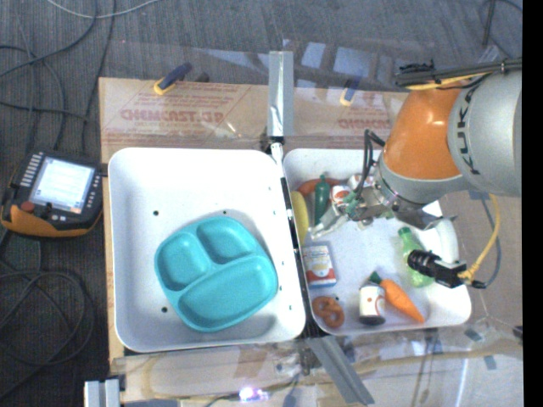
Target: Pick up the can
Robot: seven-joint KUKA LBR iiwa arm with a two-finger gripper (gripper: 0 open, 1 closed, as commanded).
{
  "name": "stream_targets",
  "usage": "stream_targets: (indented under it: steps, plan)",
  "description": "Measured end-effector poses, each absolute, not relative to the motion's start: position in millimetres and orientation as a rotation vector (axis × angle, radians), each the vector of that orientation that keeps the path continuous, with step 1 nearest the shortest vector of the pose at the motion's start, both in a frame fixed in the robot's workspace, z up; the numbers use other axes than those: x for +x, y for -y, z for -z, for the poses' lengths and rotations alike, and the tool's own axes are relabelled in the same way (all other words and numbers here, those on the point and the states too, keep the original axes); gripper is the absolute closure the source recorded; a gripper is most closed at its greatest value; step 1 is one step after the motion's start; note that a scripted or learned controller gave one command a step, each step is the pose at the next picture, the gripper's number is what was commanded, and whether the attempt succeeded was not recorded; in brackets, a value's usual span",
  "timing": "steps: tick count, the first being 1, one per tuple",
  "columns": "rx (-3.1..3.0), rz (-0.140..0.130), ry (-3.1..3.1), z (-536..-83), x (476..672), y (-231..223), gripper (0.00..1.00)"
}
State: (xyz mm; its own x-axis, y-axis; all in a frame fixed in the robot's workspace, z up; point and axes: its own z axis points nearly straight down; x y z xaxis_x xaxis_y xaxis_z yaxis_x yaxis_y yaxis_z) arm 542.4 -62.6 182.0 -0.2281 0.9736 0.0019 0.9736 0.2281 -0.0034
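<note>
A small can (371,303) with a white and red label stands upright near the front of the right bin (441,312), just left of an orange carrot (401,300). My gripper (349,211) hangs over the back middle of that bin, well behind the can and apart from it. It is close to a dark green bottle (322,198) and a small red and white item (342,196). The grey arm with its orange band comes in from the right and hides part of the bin's back right.
The right bin also holds a banana (299,215) along its left wall, a small blue and white carton (319,263), a brown pretzel-like piece (327,310) and a light green bottle (410,243). A teal divided plate (217,268) lies in the left bin (136,185). A handheld controller (53,192) sits at the far left.
</note>
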Motion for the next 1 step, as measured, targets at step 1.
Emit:
stream_targets:
  steps: [1]
  plan:
    - [-2.03, -0.005, 2.394, -105.9, 581.1, 103.6, 0.0]
